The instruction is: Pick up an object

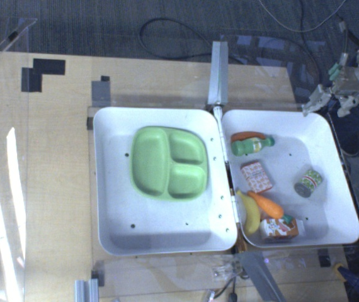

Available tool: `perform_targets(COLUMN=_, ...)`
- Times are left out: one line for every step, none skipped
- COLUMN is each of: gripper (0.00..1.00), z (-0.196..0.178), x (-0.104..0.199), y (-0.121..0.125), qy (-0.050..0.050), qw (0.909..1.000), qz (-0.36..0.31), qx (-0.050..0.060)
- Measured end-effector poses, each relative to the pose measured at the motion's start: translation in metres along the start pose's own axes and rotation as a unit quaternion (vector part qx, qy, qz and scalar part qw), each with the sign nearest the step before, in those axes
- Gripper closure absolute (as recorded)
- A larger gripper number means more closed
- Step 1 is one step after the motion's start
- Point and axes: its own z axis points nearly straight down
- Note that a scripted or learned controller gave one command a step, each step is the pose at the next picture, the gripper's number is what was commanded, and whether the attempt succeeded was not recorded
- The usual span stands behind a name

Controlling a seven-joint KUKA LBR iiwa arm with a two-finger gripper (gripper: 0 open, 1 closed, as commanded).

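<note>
My gripper [329, 104] hangs open above the far right corner of the right bin [330, 137], with nothing between its fingers. Below it in that bin lie a green bottle [252, 145] with a red-orange piece [247, 135] just behind it, a pink packet [256, 176], a small green can [308, 183], a banana [250, 211], a carrot [267, 204] and a small carton [279, 228]. All of these are well apart from the gripper.
The left bin [113, 187] holds a green divided plate [169, 162]. A metal post [218, 74] stands behind the seam between the bins. Cables [167, 36] trail over the dark floor at the back. Bare wooden bench [34, 168] spreads to the left.
</note>
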Motion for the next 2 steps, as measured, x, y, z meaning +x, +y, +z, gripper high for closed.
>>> perform_targets(gripper=0.00, z=0.188, x=-0.013, y=-0.066, qy=0.000, qw=1.0000, qz=-0.006, qx=0.000)
perform_targets(gripper=0.00, z=0.190, x=-0.011, y=-0.119, qy=-0.001, qw=0.9995, qz=0.031, qx=-0.003)
